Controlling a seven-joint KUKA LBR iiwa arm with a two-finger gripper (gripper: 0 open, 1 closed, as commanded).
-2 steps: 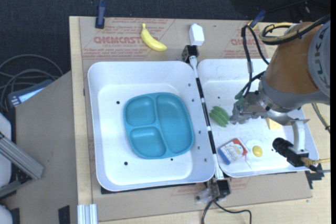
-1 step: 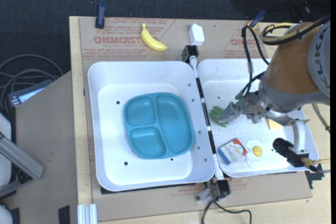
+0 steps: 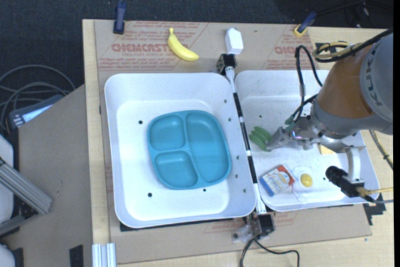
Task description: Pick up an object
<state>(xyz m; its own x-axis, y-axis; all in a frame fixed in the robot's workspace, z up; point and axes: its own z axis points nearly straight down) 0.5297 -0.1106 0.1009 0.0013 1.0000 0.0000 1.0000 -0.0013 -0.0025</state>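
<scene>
Nearest the camera, in the right bin, lie a small red, white and blue packet and, just beside it, a little round yellow thing. They sit loose on the bin floor, apart from each other, which leaves room to come down on either one.

A little farther back the gripper is low in the same bin, its tip against a green leafy-looking thing that lies close to the rail between the bins. I judge this green thing to be the object the arm is after, since the gripper is down at its level and aimed at it (the arm leans in from the right to reach it). Whether the gripper is spread or pressed together I cannot tell, nor whether it has any hold on the green thing.

In the left bin a blue plate with three compartments lies flat in the middle, well apart from the arm.

Farthest off, on the bench outside both bins, are a banana and a white block at the far end of the rail, with blue clamps at the far edge, probably holding the board down.

By count: two bins, one plate, one green thing, one packet, one small yellow thing, one banana, one white block, two clamps.
</scene>
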